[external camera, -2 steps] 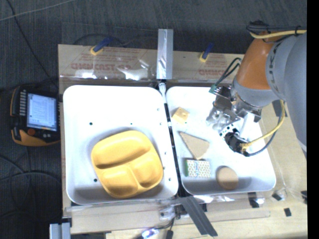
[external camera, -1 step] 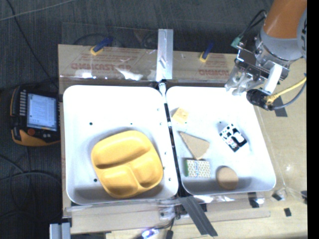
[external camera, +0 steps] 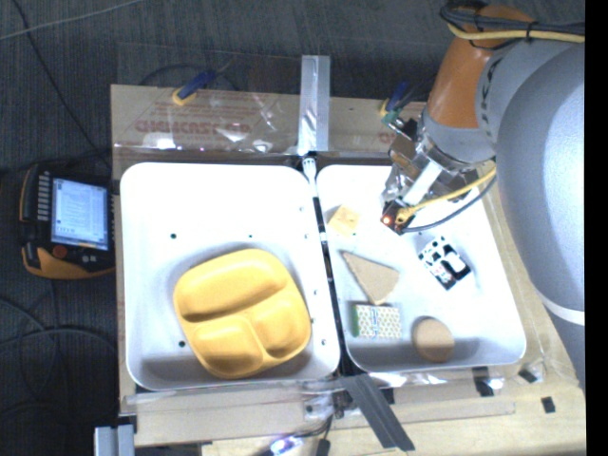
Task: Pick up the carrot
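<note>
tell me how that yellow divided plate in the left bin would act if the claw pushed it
The yellow divided plastic plate looks rigid and shallow, so it would probably slide flat across the smooth left white bin rather than tip. It seems light for its width. Its low, rounded rim may give the claw little to grip.

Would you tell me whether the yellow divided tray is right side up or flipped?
Right side up: the yellow tray in the left bin shows its three hollow compartments facing upward.

We see two smooth white plastic bins (external camera: 142,255), a glossy yellow plastic divided plate (external camera: 242,312), crinkled clear film (external camera: 209,117), and matt dark carpet (external camera: 57,65).
</note>
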